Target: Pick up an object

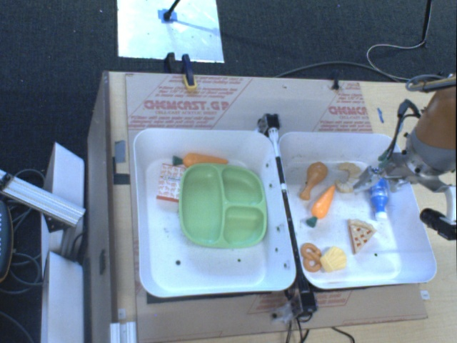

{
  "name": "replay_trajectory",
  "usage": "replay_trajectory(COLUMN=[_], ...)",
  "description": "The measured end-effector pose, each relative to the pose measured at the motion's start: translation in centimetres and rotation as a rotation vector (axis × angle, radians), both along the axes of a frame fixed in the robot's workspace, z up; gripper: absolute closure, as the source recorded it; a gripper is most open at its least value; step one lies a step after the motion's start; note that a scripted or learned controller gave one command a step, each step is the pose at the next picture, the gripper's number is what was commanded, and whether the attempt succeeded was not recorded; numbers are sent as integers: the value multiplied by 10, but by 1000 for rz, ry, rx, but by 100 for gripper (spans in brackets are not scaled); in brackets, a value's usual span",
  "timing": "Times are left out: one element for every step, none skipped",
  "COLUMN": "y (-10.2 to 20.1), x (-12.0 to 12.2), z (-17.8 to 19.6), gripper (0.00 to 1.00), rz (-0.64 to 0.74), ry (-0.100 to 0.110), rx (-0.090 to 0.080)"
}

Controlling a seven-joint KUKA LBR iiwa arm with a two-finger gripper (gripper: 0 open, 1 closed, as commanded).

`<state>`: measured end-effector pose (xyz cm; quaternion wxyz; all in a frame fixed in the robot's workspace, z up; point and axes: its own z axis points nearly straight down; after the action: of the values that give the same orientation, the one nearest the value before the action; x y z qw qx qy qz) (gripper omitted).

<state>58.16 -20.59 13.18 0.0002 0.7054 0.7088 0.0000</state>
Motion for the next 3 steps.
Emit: replay_trajectory(y=[1,0,83], x=[53,55,6], z=[-48,-34,-11], gripper=[0,100,100], rz=[0,3,0], ry=[-1,-10,-2], rx=[0,-4,1])
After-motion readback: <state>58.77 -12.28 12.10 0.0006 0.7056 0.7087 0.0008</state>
